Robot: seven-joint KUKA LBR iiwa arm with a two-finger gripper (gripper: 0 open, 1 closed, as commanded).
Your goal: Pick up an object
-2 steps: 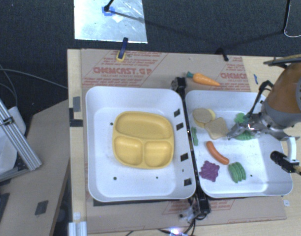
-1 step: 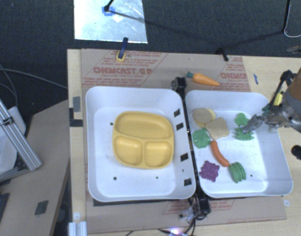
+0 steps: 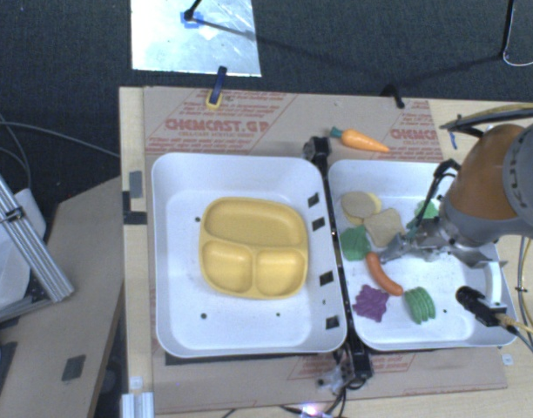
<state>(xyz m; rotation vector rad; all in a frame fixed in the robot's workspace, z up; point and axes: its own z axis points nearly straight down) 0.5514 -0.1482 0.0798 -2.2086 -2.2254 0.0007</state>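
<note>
The right white bin (image 3: pixel 441 338) holds several toy foods: a round beige slice (image 3: pixel 360 204), a beige bread piece (image 3: pixel 384 225), a dark green leafy piece (image 3: pixel 354 243), an orange sausage-like piece (image 3: pixel 384 275), a purple piece (image 3: pixel 370 302) and a ridged green piece (image 3: pixel 419 304). My gripper (image 3: pixel 395 251) reaches in from the right, low over the bin. Its tip lies just right of the bread piece and above the orange piece. A small bright green piece (image 3: pixel 428 209) shows behind the wrist. Nothing is visibly lifted.
The left white bin (image 3: pixel 175 181) holds a yellow divided plate (image 3: pixel 253 246). An orange toy carrot (image 3: pixel 362 139) lies on the cardboard behind the right bin. The grey arm with its orange band (image 3: pixel 480 181) covers the right bin's far right side.
</note>
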